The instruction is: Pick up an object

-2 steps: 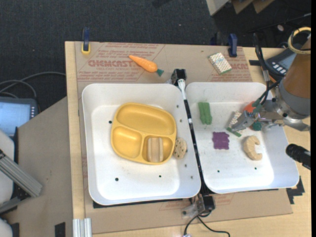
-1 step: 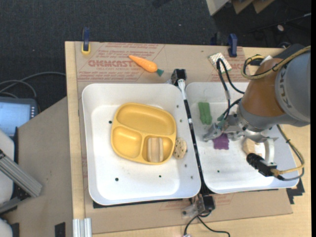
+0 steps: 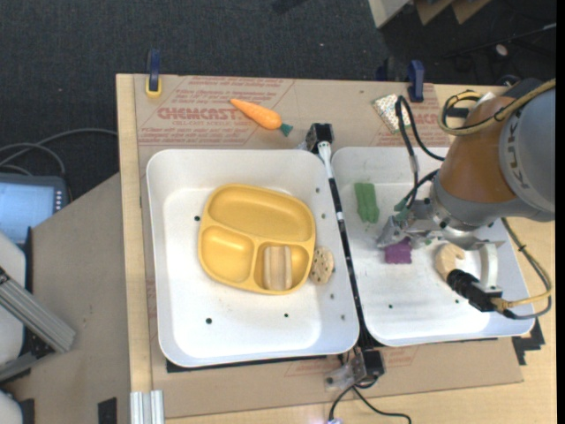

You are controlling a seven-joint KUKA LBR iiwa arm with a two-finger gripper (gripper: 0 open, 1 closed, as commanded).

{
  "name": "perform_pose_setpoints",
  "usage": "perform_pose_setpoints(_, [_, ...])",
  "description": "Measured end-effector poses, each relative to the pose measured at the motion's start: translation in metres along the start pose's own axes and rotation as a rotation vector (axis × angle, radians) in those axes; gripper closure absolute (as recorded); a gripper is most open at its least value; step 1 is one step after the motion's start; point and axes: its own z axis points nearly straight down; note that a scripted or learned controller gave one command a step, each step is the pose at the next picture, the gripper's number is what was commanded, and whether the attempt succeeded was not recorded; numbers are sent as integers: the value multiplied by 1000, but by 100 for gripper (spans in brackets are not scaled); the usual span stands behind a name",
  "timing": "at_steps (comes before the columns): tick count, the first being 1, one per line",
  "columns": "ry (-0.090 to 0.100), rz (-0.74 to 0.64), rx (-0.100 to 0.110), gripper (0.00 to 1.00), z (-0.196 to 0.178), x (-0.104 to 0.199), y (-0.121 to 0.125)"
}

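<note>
In the right bin (image 3: 424,312) lie a green block (image 3: 366,201) towards the back left and a small purple block (image 3: 398,253) near the middle. My gripper (image 3: 395,230) hangs low over this bin, just behind the purple block and to the right of the green one. Nothing shows between its fingers. The grey arm with its orange band comes in from the right and hides the bin's right part.
The left bin (image 3: 177,281) holds a yellow divided plate (image 3: 256,235) with a pale piece (image 3: 277,266) in one compartment and a speckled cookie (image 3: 322,264) beside it. A toy carrot (image 3: 256,113) lies on the bench behind the bins. A black-tipped stick (image 3: 321,140) rests by the bins' shared edge.
</note>
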Motion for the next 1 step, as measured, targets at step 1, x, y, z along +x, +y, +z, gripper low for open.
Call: perform_pose_setpoints(1, [4,-12,-7,100,-96,86,6])
